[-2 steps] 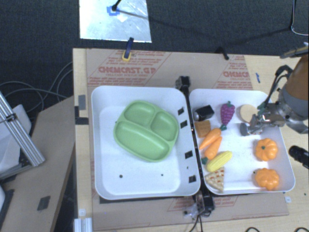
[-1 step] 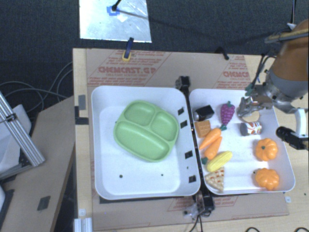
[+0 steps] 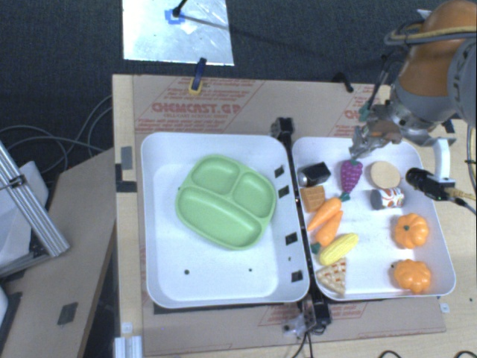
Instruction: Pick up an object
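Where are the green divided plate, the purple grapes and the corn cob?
green divided plate (image 3: 226,201): camera view, on the ridge between compartments.
purple grapes (image 3: 351,174): camera view, middle of the bunch.
corn cob (image 3: 337,247): camera view, middle of the yellow cob.

left bin (image 3: 171,274) white, 8 o'clock of centre | green divided plate (image 3: 226,201) inside it, tilted | printed cardboard (image 3: 223,103) under bins | silvery sheet (image 3: 177,22) 11 o'clock | yellow clip (image 3: 197,80) at the sheet's 6 | aluminium rail (image 3: 30,211) 9 o'clock

Grey arm (image 3: 428,88), orange band (image 3: 447,17) above wrist, dark cables looping alongside, metallic hand (image 3: 363,146)
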You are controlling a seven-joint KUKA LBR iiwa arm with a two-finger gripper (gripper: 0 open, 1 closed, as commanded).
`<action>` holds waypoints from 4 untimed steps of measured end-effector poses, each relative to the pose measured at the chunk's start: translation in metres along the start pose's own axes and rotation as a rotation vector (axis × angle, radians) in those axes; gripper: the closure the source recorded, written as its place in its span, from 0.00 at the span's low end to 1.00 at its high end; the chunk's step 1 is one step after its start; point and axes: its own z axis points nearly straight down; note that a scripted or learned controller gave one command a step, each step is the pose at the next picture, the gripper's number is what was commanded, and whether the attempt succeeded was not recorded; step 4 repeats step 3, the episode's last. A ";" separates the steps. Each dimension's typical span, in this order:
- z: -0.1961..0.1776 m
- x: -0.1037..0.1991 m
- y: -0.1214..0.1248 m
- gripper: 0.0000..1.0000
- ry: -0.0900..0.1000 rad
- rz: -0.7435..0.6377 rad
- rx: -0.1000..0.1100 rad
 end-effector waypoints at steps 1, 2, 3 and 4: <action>0.014 0.019 0.036 1.00 -0.001 0.001 0.000; 0.018 0.029 0.053 1.00 -0.001 0.001 0.001; 0.010 0.035 0.051 1.00 -0.001 0.001 0.001; 0.010 0.035 0.051 1.00 -0.001 0.001 0.001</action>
